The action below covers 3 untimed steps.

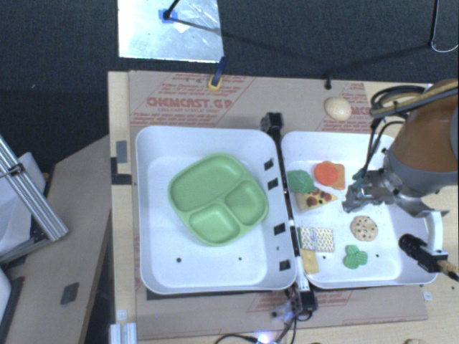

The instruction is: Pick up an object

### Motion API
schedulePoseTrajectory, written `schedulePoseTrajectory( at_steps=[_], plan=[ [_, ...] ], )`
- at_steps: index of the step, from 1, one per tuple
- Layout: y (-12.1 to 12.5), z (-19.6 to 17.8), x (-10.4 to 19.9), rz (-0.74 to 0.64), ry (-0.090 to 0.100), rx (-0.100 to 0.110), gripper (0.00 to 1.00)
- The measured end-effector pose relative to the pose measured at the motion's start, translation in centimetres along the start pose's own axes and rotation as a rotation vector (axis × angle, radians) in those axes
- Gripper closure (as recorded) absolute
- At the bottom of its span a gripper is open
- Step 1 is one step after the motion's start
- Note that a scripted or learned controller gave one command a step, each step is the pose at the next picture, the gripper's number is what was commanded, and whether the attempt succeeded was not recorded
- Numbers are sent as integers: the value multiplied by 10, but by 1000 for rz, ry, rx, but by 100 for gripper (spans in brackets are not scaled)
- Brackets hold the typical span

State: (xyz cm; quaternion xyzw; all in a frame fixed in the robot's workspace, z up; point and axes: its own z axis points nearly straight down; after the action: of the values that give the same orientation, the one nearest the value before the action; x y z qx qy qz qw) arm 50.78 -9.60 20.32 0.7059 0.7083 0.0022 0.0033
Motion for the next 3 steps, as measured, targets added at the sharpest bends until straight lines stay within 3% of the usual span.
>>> schedulePoseTrajectory(
  at_steps=[1, 2, 3],
  plan=[
    [2, -23, 0, -1, 1, 3, 100],
    [47, -30, 14, -4, 1, 2, 100],
    [67, -31, 18, -3, 2, 4, 100]
  ],
)
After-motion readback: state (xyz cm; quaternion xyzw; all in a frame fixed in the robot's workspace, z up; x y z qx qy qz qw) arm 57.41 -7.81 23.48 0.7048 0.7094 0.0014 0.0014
